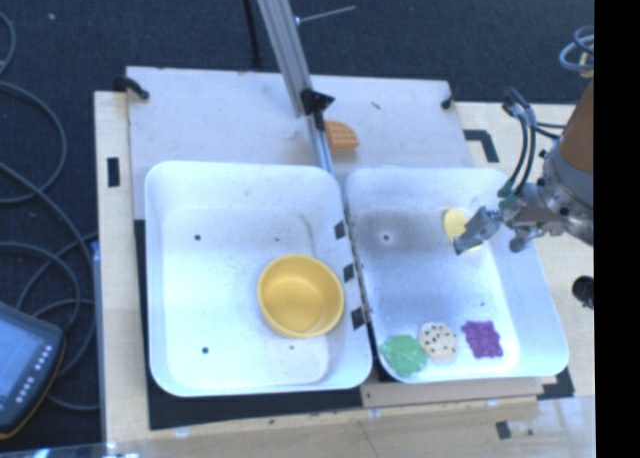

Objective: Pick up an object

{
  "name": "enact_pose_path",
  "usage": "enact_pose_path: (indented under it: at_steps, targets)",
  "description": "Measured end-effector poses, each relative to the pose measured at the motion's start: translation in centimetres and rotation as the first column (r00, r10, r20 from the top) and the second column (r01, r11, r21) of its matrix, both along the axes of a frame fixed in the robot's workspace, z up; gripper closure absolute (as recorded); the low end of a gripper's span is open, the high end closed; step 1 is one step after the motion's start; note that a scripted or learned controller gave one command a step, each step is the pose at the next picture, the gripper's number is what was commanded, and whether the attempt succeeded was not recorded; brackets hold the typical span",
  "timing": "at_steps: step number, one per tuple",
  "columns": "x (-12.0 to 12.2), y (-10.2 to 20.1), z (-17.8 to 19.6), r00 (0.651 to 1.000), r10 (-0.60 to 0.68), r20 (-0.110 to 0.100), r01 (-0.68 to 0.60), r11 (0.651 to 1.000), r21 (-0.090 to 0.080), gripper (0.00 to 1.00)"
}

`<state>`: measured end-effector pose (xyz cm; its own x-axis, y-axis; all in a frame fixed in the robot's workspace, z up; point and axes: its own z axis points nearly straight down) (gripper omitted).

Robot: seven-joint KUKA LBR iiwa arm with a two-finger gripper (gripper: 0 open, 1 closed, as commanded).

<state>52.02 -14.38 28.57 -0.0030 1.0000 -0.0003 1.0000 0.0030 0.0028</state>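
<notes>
My gripper (497, 237) hangs over the upper right part of the right bin (530, 296), reaching in from the right. Its two fingers stand apart, so it is open with nothing between them. A small yellow object (455, 221) lies just left of the nearer finger (473, 233), outside the gap. Along the bin's front edge lie a green piece (403, 353), a spotted round cookie (437, 341) and a purple piece (484, 338), well below the gripper.
The left bin (190, 246) holds a yellow bowl (300, 295) near its right wall. An orange object (341, 136) sits on the bench behind the bins, beside a slanted metal rail (285, 36). Cables hang by the arm at the right.
</notes>
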Motion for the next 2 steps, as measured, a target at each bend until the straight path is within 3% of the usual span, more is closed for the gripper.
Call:
enact_pose_path:
  at_steps: [1, 2]
  targets:
    - [0.0, 0.0, 0.0, 1.000, -0.002, 0.000, 0.002, 1.000, 0.000, 0.00]
    - [-0.7, 0.6, -5.2, 1.000, -0.003, -0.005, 0.003, 1.000, -0.001, 0.00]
